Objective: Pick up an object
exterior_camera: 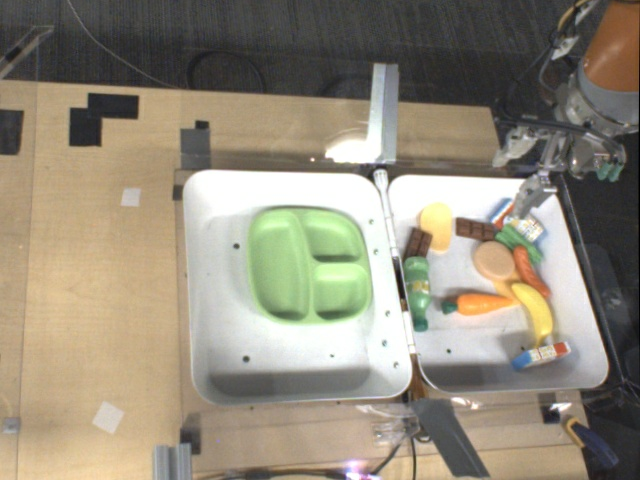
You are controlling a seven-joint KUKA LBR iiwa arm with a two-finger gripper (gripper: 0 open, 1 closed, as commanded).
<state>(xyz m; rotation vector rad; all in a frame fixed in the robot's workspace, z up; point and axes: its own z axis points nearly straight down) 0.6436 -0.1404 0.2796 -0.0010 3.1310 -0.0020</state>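
My gripper (532, 192) hangs over the far right corner of the right bin (590, 368), just above a blue and white packet (503, 211) and a green packet (520, 238); nothing can be seen held in it. Below these lie a tan round biscuit (493, 260), an orange-red sausage (531, 270), a banana (536, 310) and a carrot (482, 304). A yellow round piece (435, 216), two brown chocolate bars (417, 240) (476, 230) and a green bottle (417, 292) lie toward the bin's left side.
A green divided plate (308, 263) sits in the left bin (215, 368). A small blue, white and red tube (541, 354) lies near the right bin's front corner. A metal post (384, 113) stands behind the wall between the bins.
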